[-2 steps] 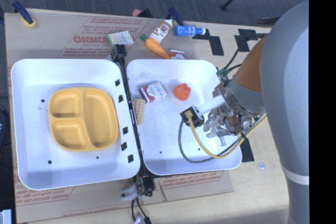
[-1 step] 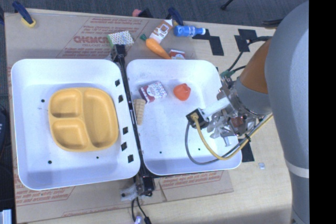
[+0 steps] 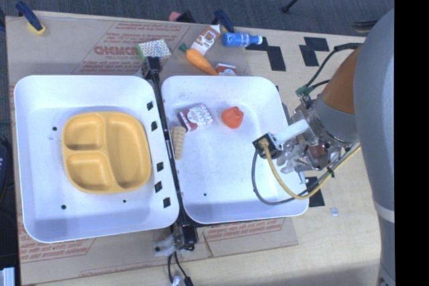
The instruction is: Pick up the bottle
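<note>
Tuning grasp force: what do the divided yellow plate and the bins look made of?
Yellow plate: looks like moulded plastic, matte; even colour, rounded compartment walls, soft sheen only. Left bin and right bin: probably thin formed plastic, smooth semi-gloss white; rounded corners and faint highlights along the rims. Could be coated metal; the view leaves that open.

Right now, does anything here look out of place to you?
Yes. A blue bottle, a carrot and a white bottle lie on the cardboard behind the right bin, outside both bins.

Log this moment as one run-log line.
arm: over right bin's right edge | gripper: nothing seen held | bottle: on bench behind bins
</note>
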Available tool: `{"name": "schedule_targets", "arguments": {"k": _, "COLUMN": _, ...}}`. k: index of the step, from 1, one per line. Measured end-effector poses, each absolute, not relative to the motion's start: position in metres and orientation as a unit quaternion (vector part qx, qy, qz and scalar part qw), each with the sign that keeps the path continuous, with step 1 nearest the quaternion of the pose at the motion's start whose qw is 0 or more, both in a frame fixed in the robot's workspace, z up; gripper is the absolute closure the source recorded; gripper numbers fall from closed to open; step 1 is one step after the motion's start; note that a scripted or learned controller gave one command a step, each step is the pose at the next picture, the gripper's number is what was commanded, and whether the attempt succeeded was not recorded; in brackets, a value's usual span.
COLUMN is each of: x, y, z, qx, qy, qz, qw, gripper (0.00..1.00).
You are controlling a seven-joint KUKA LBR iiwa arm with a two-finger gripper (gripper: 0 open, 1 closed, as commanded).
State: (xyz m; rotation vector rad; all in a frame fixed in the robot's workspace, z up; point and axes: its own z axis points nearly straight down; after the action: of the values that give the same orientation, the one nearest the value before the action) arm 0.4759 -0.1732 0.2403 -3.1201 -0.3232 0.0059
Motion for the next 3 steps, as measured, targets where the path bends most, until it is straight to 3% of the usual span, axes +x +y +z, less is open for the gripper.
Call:
{"name": "schedule_targets", "arguments": {"k": 1, "x": 0.476, "y": -0.127, "z": 0.242, "qx": -0.989, "qy": -0.145, "qz": 0.0021, "qw": 0.003, "gripper": 1.00}}
{"name": "schedule_targets", "arguments": {"k": 2, "x": 0.476, "y": -0.156, "z": 0.239, "qx": -0.995, "qy": -0.104, "qz": 0.0019, "qw": 0.002, "gripper": 1.00}}
{"name": "schedule_targets", "arguments": {"k": 3, "x": 0.476, "y": -0.146, "z": 0.261, "qx": -0.995, "qy": -0.104, "qz": 0.0015, "qw": 0.002, "gripper": 1.00}}
